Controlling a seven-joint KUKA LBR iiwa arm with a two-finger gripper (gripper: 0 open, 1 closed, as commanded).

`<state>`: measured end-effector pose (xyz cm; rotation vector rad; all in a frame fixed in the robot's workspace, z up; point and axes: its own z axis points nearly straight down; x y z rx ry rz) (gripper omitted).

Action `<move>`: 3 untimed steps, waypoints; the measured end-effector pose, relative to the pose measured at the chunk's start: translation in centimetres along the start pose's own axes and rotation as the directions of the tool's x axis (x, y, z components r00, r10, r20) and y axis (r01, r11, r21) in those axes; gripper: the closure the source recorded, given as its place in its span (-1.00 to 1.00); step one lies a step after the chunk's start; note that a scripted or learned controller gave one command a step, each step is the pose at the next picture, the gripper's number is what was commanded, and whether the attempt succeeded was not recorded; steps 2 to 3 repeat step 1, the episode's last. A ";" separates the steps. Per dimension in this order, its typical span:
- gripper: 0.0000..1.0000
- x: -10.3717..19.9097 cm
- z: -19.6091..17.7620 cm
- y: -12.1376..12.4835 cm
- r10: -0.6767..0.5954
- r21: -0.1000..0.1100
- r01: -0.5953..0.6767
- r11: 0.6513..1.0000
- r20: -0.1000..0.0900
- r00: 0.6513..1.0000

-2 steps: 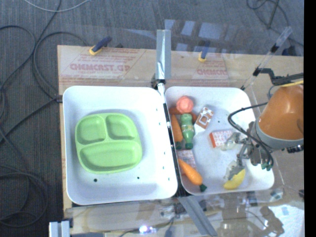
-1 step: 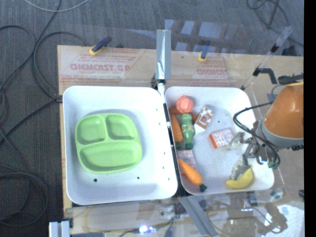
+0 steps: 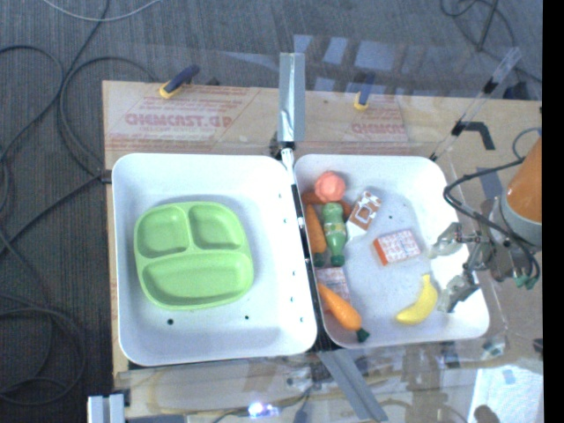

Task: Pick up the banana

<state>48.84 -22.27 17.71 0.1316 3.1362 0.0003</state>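
Nothing's picked yet: the banana point(image 3: 419, 303) lies on the floor of the right bin point(image 3: 414, 167), near its front-right corner, untouched. Your gripper point(image 3: 453, 267) hangs just right of it, fingers spread wide, nothing between them. The whole grasp and lift is left. Tight on the right, where the bin wall runs close behind the banana. There's open floor to its left, before the carrot point(image 3: 339, 306) and the orange box point(image 3: 397, 248).

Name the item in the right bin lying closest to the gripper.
The yellow banana, at the bin's lower right beside the gripper; the carrots and bottle lie far left.
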 end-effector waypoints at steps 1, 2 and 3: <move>-1.00 0.4 -5.3 0.9 -0.021 0.001 0.021 1.000 0.001 1.000; -1.00 0.4 -5.3 0.9 -0.021 0.001 0.021 1.000 0.001 1.000; -1.00 0.4 -5.3 0.9 -0.021 0.001 0.021 1.000 0.001 1.000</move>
